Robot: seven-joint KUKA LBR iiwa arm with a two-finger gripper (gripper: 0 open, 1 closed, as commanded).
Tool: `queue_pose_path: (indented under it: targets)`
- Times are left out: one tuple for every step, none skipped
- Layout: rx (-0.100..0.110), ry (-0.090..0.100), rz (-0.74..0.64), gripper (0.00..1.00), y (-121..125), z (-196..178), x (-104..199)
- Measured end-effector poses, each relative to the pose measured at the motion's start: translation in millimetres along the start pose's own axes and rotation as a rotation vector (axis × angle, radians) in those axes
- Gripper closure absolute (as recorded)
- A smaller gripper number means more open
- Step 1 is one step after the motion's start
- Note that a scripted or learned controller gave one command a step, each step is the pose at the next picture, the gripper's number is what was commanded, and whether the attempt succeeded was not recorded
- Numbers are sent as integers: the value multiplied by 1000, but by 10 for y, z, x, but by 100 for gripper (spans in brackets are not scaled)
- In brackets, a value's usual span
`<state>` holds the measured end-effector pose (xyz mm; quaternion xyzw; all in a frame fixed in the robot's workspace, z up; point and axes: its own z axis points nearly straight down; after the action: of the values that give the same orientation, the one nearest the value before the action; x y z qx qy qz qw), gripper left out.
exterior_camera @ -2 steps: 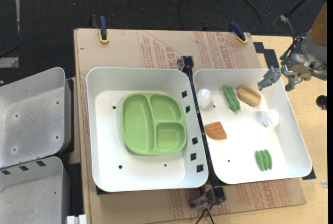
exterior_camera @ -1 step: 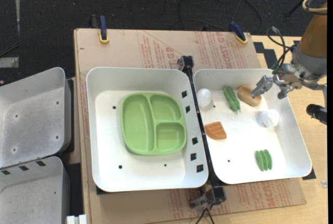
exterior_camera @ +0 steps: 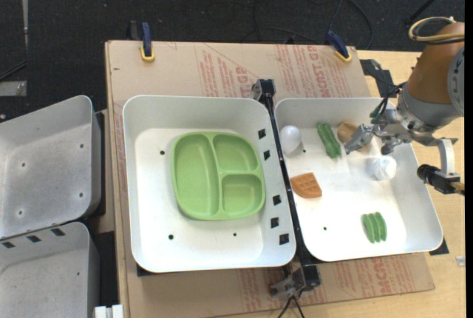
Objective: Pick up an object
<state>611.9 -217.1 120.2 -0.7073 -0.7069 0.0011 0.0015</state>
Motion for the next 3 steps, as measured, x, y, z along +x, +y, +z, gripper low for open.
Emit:
queue_pose_path:
  targets:
    - [-2, -1, 0, 0, 1, 294, 5]
    - [-6, -2, -1, 100, 11, 173, 5]
    - [-7, -2, -3, 100, 97, -280, 1]
